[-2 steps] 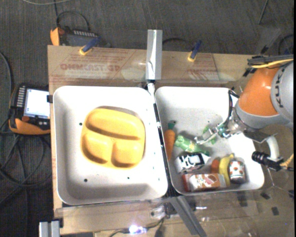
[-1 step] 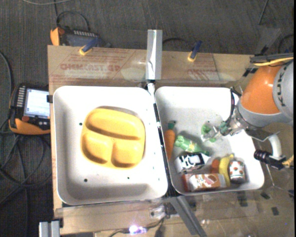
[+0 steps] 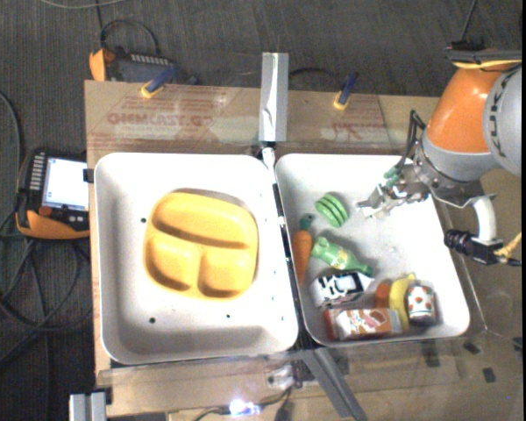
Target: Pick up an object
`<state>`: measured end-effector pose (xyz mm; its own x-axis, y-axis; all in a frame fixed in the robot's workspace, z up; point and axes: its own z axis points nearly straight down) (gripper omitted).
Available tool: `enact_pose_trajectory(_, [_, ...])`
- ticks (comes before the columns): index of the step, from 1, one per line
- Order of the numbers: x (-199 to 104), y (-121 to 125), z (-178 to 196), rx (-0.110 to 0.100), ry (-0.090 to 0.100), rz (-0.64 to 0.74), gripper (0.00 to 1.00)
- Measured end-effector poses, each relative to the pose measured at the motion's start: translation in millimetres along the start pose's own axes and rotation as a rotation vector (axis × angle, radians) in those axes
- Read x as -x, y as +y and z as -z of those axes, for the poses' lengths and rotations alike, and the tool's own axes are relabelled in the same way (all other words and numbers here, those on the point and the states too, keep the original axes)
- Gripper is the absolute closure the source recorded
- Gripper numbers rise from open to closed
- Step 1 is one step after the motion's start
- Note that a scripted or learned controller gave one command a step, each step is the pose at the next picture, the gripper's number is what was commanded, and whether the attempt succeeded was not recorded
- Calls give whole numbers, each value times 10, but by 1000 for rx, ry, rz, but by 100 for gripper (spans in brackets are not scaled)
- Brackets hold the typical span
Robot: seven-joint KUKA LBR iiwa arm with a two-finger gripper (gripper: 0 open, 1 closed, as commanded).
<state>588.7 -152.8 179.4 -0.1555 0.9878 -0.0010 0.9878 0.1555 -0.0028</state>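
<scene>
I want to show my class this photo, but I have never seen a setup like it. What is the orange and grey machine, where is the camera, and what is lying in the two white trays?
The machine is a robot arm, grey with an orange band, reaching in from the picture's right. At its tip is a small two-finger hand for picking things up. The one camera is fixed above the bench and looks down at a slant.

The left bin holds a yellow divided plate. The right bin holds toy groceries: a round green piece, a carrot, a green bottle, a black and white item, a red packet, a yellow bottle and a small can.

The hand hangs over the right bin's upper part with nothing visible between its fingers, so nothing has been picked up yet.
</scene>
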Motion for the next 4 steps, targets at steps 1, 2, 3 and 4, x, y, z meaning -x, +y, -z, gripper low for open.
enact_pose_trajectory(1, [3, -2, 0, 0, -1, 0, 0])
enact_pose_trajectory(2, [88, -105, 127, 0, -2, 74, 0])
enact_pose_trajectory(3, [-449, -8, -855, 3, -3, 137, 0])
enact_pose_trajectory(4, [-48, 775, -705, 1, -2, 99, 0])
